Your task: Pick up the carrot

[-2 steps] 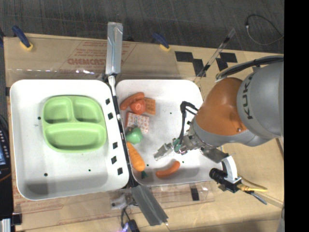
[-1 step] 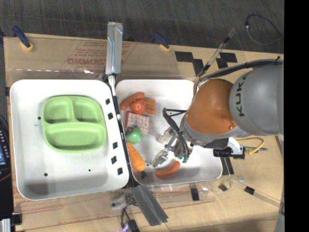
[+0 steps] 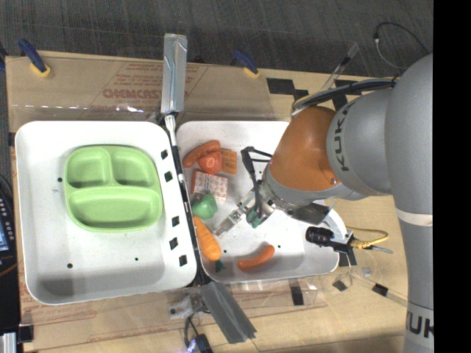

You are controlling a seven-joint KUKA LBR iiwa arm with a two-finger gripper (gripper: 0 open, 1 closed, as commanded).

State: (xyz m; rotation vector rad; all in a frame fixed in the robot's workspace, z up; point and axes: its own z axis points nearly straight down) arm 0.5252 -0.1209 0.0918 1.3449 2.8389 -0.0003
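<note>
The carrot (image 3: 208, 241) is orange and tapered. It lies in the right bin (image 3: 294, 267) against the left wall, near the front corner. A green piece (image 3: 204, 206) sits right at its upper end. My gripper (image 3: 240, 219) hangs low over the middle of the right bin, below the orange wrist band (image 3: 305, 157). Its tip points down-left toward the carrot and stops a short way to the carrot's right. Nothing shows in the gripper.
The right bin also holds a reddish sausage (image 3: 256, 257) near the front wall, a small printed box (image 3: 210, 185) and orange-red food pieces (image 3: 204, 154) at the back. A green divided plate (image 3: 114, 186) sits in the left bin (image 3: 44, 271). The divider wall (image 3: 179, 197) runs beside the carrot.
</note>
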